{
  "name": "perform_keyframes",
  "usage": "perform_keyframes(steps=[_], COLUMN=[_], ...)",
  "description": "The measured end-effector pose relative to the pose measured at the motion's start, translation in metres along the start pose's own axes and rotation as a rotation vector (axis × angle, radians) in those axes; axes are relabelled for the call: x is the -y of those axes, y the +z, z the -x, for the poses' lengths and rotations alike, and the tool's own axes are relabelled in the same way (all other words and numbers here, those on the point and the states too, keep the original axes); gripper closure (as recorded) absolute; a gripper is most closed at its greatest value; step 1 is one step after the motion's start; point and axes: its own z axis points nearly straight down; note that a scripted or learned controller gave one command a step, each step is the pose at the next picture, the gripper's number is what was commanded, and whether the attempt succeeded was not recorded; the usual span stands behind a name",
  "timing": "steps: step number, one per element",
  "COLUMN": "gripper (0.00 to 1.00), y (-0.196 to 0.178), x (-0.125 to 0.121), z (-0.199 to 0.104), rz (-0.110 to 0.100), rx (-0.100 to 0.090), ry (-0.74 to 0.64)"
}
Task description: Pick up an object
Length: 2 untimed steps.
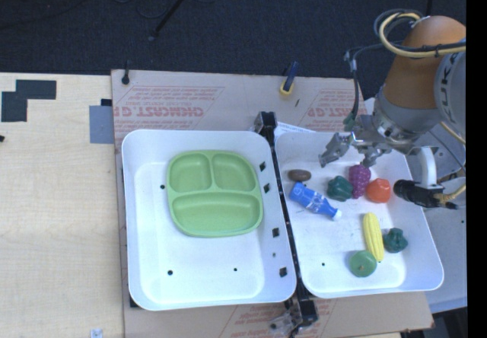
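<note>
The end effector [351, 148] hung open and empty over the right bin [426, 272], just above the purple grape bunch [359, 176], which looked light, rigid, knobbly plastic, probably best pinched across its narrow middle between 2 fingers

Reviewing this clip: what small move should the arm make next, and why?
Probably a short descent toward the purple grapes: the gripper hovers just above them in the right bin, with nothing between its fingers, and the teal toy and orange fruit crowd either side.
</note>
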Motion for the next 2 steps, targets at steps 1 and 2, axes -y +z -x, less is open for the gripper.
perform_keyframes(steps=[1,2], gripper=[0.0,0.0], y=[0.03,0.068], x=[0.001,0.004], z=[0.004,0.009], rz=[0.01,0.009], rx=[0.001,0.001], ry=[-0.002,-0.002])
